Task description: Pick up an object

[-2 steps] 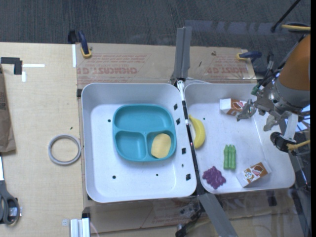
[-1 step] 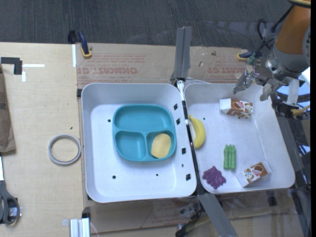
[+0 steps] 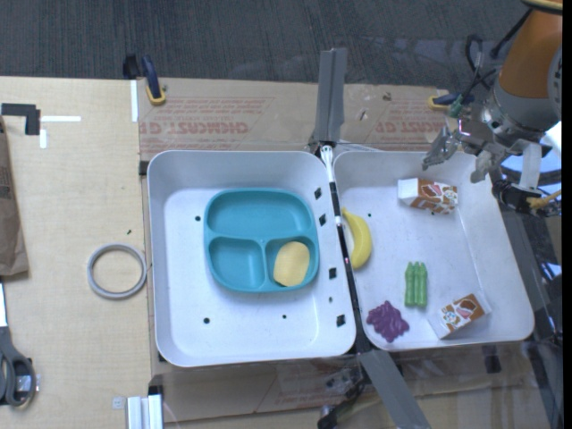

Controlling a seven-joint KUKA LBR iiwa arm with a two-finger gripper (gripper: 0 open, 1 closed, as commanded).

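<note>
Arm (image 3: 534, 52) cut off by top and right edges; only wrist end in view. Scissors (image 3: 16, 378) bottom left clipped by left edge. Brown bag (image 3: 11, 204) also clipped at left. Print on both small cartons (image 3: 433, 195) too small to read.

I logged two bins on the desk (image 3: 71, 204): left bin (image 3: 170, 266) held a tray (image 3: 237, 231); right bin (image 3: 483, 257) held a banana (image 3: 359, 238), two cartons, beans and grapes.
</note>
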